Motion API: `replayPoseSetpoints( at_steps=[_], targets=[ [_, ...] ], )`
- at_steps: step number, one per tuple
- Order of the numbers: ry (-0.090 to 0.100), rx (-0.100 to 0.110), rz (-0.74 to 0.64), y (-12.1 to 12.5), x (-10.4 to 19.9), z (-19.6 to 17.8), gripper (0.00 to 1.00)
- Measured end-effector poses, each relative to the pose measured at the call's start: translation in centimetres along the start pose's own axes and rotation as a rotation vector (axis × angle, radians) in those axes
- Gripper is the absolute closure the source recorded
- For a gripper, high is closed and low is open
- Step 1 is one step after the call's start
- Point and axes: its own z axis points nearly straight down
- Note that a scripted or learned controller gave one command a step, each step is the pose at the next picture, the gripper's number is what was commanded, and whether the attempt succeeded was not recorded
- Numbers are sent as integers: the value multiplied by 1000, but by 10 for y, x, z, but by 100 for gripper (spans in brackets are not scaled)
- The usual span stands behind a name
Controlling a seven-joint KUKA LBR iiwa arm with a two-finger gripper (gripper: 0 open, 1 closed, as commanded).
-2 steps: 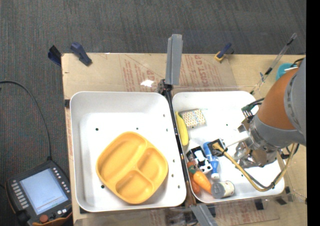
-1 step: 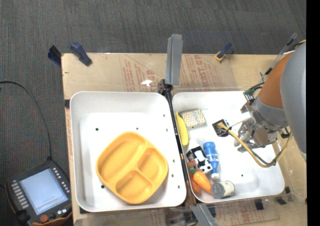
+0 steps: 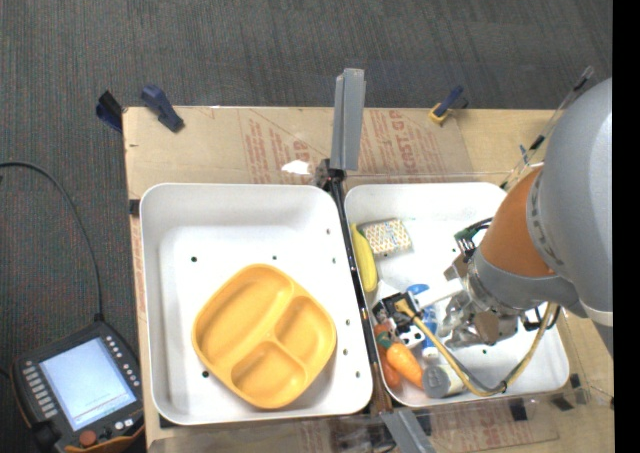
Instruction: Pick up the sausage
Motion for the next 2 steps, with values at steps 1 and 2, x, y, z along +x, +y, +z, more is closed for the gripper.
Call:
replayPoseSetpoints(
  at_steps=[1, 2],
  targets=[
    [-4, 4, 2, 0, -1, -8, 100],
    [-9, 7, 2, 0, -2, -16, 100]
  ],
)
